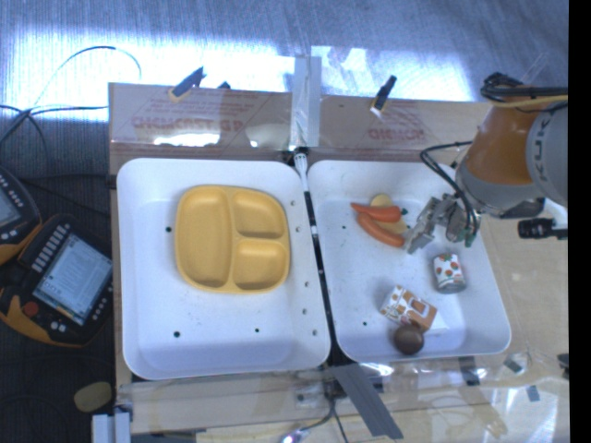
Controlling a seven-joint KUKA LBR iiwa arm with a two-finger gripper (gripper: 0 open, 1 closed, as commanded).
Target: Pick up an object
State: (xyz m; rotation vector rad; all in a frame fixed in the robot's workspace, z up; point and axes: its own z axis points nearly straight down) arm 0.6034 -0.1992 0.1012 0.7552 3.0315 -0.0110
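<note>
Looking down on your worktop, you see two shallow white bins: the left bin (138, 340) holds a yellow compartment tray (232, 238); the right bin (480, 330) holds orange plastic carrots (380, 221), a small printed can (449, 272), a patterned carton (409, 307) and a dark round ball (408, 340). The gripper (441, 224) hangs beside the carrots, its jaws parted, gripping nothing. A teach pendant (57, 280) lies on the dark floor at left.

Two shallow white plastic bins (138, 275) sit side by side: one holds a single yellow three-compartment tray (233, 237), the other two orange carrots (380, 221), one patterned white can (449, 271), one small printed carton (409, 307) and one dark brown ball (408, 340).
</note>
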